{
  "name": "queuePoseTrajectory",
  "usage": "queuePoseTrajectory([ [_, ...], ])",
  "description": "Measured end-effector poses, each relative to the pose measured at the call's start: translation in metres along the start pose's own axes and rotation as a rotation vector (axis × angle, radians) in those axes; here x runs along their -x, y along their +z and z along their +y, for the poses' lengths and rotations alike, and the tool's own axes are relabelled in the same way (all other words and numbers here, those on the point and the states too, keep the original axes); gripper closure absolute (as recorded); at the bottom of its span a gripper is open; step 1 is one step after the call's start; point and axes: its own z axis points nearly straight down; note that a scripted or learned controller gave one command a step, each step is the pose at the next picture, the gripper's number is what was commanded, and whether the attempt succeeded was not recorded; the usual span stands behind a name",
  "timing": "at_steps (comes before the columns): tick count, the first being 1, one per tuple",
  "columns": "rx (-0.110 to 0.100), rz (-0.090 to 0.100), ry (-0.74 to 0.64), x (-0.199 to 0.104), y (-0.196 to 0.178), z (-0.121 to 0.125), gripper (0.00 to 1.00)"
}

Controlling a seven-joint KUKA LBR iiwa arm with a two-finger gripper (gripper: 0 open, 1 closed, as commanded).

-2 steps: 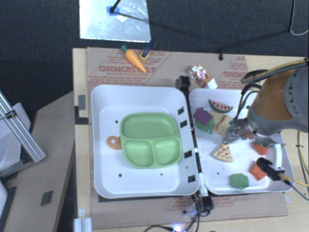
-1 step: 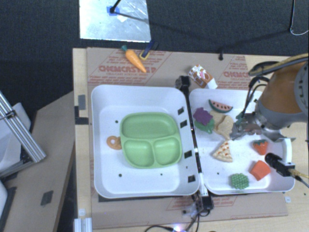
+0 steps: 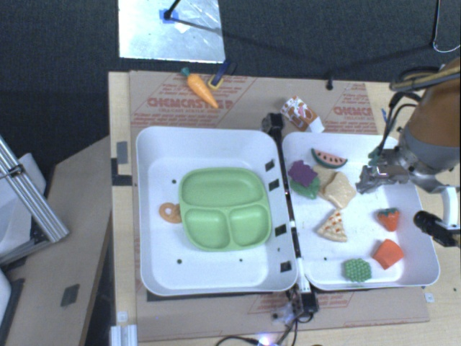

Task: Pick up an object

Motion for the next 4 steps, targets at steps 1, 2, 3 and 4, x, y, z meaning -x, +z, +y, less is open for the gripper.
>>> queuePoseTrajectory([
  [1,-0.003,0.001,0.0,0.0,-0.019,0.001,1.0],
  [2,-0.004,0.002,-0.004,-0.047,-0.009,0.025,1.0],
  [3,-0.004,0.003,-0.006,-0.097,-0.024,0.046,1.0],
  [4,-0.005,0.003,-0.005,-0.148,-0.014,0.06,1.0],
])
